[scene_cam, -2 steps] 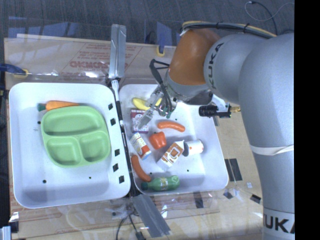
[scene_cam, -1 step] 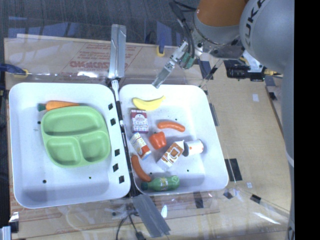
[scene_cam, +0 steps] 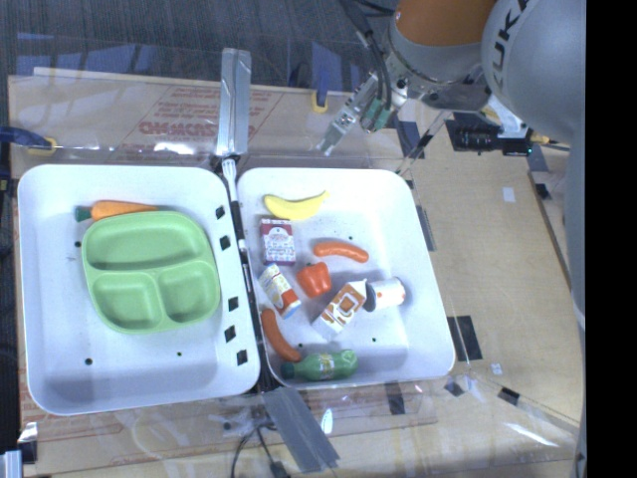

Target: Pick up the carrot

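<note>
From the camera fixed above the surface, we look down at a slant on two shallow white bins side by side. In the left bin [scene_cam: 50, 366] lies the carrot [scene_cam: 119, 209], orange with a small green stub at its left end, stretched lengthwise near the far wall and touching the far rim of a green divided tray [scene_cam: 149, 272]. We judge it a light, stiff toy with a smooth and probably slippery skin, so the surest hold would be across its thicker middle, fingers closing over its narrow width; the tray pressed against its near side leaves little room for a finger there, and that could spoil a grasp. The right bin [scene_cam: 428, 297] holds a yellow banana [scene_cam: 295, 204], a small red carton [scene_cam: 278, 240], an orange sausage [scene_cam: 340, 251], a red pepper [scene_cam: 314, 280], a small bottle [scene_cam: 277, 289], a white and orange carton [scene_cam: 340, 309], a white cup [scene_cam: 386, 293], a second sausage [scene_cam: 277, 335] and a green vegetable [scene_cam: 324, 365]. The grey arm [scene_cam: 528, 38] reaches in from the right, its orange band high in the picture. Its hand [scene_cam: 343, 127] hangs beyond the far edge of the right bin, tilted down and to the left, well apart from the carrot and gripping nothing; we cannot tell whether it is open or closed.
</note>
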Motion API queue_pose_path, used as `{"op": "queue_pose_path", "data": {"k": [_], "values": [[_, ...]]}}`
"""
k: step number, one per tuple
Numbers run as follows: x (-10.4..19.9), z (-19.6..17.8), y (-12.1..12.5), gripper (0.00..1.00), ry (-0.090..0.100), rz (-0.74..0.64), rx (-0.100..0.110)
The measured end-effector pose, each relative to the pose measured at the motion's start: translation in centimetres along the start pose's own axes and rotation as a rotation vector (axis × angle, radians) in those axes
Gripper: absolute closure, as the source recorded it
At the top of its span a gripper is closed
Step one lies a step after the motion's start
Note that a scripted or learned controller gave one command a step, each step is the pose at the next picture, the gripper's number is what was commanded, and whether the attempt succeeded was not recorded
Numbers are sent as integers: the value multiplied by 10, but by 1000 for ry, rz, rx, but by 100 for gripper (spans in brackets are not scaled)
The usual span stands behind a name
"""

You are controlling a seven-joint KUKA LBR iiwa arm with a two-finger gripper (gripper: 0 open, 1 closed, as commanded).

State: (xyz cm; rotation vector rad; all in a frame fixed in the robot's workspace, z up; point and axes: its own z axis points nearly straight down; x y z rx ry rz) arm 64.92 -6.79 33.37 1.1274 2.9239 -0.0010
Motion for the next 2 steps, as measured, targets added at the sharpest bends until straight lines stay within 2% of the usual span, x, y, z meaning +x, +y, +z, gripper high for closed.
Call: {"op": "queue_pose_path", "data": {"k": [1, 2], "values": [[0, 0, 0, 0, 0, 0, 0], [45, 118, 29, 0, 9, -52, 5]]}}
